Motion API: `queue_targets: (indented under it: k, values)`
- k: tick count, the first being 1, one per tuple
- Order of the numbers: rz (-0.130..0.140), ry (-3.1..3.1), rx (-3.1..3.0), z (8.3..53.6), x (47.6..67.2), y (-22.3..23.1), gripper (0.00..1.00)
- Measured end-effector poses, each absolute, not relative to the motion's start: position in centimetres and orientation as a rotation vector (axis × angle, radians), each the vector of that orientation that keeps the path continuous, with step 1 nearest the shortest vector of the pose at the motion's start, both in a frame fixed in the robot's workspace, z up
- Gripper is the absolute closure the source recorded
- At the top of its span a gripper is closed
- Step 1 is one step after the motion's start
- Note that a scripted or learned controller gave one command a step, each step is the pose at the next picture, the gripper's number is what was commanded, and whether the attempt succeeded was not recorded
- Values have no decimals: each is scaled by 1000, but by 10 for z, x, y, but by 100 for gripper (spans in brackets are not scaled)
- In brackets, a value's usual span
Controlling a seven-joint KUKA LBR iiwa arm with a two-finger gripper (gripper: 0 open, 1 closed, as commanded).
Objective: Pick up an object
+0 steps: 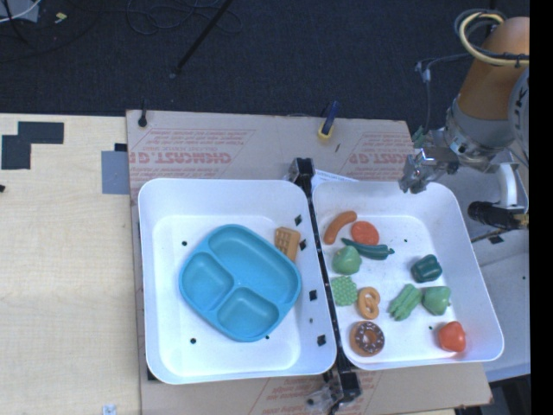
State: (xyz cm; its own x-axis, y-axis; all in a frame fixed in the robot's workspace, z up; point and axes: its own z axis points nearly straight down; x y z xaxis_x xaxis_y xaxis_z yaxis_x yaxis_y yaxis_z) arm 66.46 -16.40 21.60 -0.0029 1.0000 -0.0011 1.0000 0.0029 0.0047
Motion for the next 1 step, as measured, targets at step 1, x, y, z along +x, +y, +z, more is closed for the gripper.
queue_targets:
  k: [1]
  values:
    - [0, 2227, 2216, 228, 665, -164, 100]
